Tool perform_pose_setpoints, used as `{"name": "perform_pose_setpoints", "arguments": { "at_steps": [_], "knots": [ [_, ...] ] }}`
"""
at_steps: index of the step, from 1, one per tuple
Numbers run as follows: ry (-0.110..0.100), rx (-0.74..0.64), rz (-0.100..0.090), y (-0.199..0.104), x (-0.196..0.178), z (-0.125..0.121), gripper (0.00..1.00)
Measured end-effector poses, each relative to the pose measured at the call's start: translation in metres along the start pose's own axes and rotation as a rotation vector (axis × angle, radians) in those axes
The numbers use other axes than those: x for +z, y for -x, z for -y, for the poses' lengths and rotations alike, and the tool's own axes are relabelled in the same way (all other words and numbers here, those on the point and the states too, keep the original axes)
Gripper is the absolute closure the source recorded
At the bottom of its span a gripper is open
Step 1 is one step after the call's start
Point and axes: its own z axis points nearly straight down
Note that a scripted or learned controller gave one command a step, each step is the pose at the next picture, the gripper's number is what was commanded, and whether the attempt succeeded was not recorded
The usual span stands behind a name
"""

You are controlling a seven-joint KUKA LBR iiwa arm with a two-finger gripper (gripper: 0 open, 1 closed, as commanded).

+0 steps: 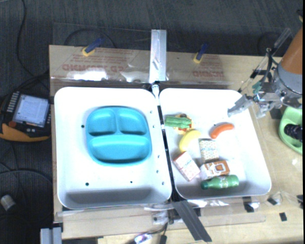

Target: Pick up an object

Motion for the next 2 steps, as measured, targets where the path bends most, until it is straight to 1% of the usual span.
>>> {"name": "perform_pose_setpoints", "arguments": {
  "at_steps": [1,2],
  "knots": [
    [0.014,-0.157,0.007,-0.013,0.129,-0.026,0.00],
    [0.037,-0.040,0.010,-0.010,0.139,-0.010,0.00]
  ]
}}
